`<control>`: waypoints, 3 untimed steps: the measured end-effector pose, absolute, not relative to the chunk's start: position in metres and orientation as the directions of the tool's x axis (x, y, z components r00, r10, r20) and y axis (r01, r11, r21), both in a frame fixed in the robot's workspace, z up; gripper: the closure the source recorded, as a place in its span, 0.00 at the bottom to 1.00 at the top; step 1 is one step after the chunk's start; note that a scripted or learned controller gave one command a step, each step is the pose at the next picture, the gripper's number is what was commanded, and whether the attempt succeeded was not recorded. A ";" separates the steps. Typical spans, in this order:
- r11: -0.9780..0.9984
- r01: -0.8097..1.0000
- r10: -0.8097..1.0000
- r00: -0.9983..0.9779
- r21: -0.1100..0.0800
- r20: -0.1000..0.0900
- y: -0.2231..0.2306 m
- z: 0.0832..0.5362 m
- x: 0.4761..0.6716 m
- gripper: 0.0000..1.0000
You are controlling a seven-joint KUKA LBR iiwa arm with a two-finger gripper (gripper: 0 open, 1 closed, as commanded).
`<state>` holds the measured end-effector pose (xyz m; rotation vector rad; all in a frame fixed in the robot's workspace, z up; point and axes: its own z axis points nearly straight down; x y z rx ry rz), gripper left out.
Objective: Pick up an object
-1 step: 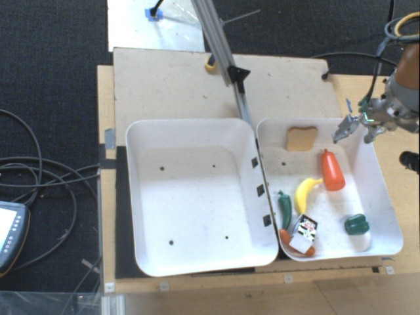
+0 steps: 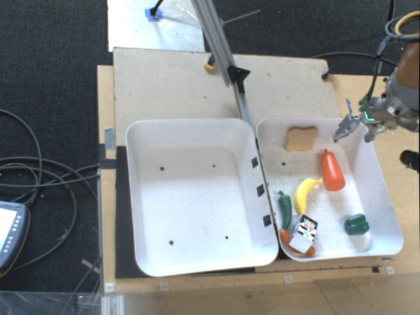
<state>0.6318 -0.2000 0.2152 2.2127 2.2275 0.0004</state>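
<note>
Orange band, grey wrist, metallic pincer (image 2: 356,128)

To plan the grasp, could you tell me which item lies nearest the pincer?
The tan bread slice; the orange bottle lies slightly farther from the pincer.

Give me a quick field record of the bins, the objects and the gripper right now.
gripper: above the right bin's far right corner, fingers apart, nothing between them
right white bin: tan bread slice, orange-red bottle, yellow banana, dark green pepper, green cup-shaped toy, small black-and-white box
left white bin: no objects seen
nearest to gripper: orange-red bottle
</note>
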 end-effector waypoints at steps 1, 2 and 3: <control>0.002 1.000 1.000 -0.002 -0.003 0.000 -0.202 0.153 0.629 0.00; 0.002 1.000 1.000 -0.002 -0.002 0.001 -0.196 0.099 0.621 0.00; 0.002 1.000 1.000 -0.002 0.001 -0.001 -0.195 0.091 0.622 0.00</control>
